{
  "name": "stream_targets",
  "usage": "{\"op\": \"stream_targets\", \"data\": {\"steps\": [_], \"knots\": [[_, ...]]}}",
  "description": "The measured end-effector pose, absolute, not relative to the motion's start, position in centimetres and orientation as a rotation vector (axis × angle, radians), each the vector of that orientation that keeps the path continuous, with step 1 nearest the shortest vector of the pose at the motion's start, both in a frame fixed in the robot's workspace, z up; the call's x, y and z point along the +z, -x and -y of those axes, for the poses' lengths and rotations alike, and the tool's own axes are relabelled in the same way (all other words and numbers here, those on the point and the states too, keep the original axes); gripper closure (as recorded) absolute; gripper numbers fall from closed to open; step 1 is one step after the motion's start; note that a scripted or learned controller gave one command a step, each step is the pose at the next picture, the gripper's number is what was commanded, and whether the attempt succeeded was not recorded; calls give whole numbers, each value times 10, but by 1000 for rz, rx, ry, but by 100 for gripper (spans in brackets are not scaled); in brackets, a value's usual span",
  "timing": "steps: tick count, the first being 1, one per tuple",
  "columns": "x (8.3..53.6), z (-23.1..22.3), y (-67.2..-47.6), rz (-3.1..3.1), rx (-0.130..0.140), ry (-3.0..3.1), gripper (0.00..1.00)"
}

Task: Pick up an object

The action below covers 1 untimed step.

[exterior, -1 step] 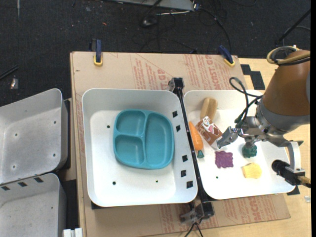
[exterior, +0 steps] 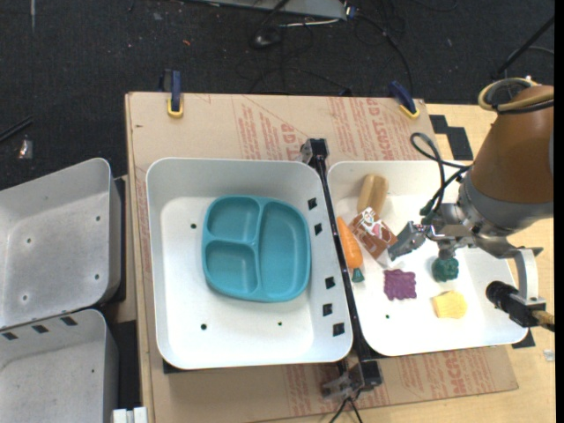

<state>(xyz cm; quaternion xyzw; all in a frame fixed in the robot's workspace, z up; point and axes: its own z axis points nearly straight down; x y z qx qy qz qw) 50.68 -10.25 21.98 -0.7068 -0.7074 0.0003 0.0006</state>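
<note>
Two bins, claw [exterior: 421, 236] state unclear, crowded by purple piece [exterior: 400, 284], green toy [exterior: 446, 267], right wall [exterior: 518, 324] near.

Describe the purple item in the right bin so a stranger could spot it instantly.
Start at the right white bin, the one the grey arm reaches into. Near its middle front lies a small flat purple piece with ragged edges. It sits between the orange carrot-shaped toy and the yellow block, and it alone is purple.
</note>
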Motion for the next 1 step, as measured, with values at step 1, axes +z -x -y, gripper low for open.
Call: {"op": "stream_targets", "data": {"steps": [1], "knots": [[157, 99, -502, 2216, 6, 2219, 0]]}}
